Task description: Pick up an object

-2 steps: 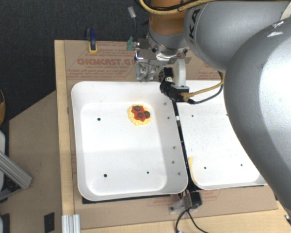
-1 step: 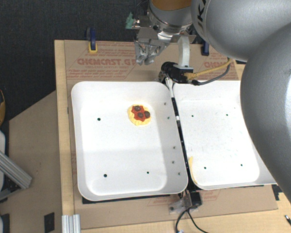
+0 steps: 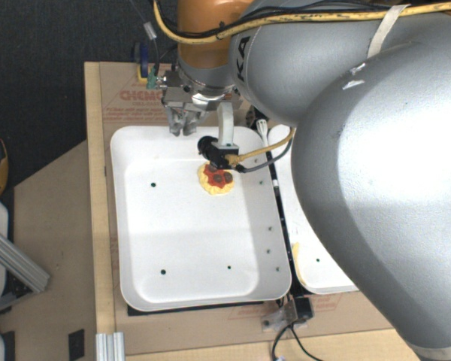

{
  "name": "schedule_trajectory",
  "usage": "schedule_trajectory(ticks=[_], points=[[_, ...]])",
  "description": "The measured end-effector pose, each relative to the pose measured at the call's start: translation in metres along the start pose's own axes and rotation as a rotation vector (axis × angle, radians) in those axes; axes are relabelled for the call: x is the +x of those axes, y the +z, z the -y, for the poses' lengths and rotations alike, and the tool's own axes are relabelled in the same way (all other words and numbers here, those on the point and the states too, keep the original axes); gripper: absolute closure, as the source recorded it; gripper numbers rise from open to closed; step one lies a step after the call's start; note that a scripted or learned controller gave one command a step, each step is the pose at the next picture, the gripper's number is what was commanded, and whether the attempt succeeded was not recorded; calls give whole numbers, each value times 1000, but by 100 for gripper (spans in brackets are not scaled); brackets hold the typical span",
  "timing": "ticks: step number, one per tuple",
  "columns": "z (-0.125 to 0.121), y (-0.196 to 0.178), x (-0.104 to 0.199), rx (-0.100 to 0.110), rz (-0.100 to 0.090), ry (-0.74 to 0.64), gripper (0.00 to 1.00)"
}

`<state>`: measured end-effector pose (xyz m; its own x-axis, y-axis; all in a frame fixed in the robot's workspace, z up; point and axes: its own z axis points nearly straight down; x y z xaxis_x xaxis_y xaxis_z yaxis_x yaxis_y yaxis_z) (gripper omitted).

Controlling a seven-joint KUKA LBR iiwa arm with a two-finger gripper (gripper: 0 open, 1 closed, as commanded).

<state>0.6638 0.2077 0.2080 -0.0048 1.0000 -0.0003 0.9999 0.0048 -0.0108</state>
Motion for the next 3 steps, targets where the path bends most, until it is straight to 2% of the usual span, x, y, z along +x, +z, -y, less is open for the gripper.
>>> schedule_trajectory(ticks=[1, 2, 3], points=[[9, -116, 19, -22, -5, 1, 100], [-1, -52, 17, -4, 2, 5, 100], [-2, -128, 17, -21, -3, 4, 100]])
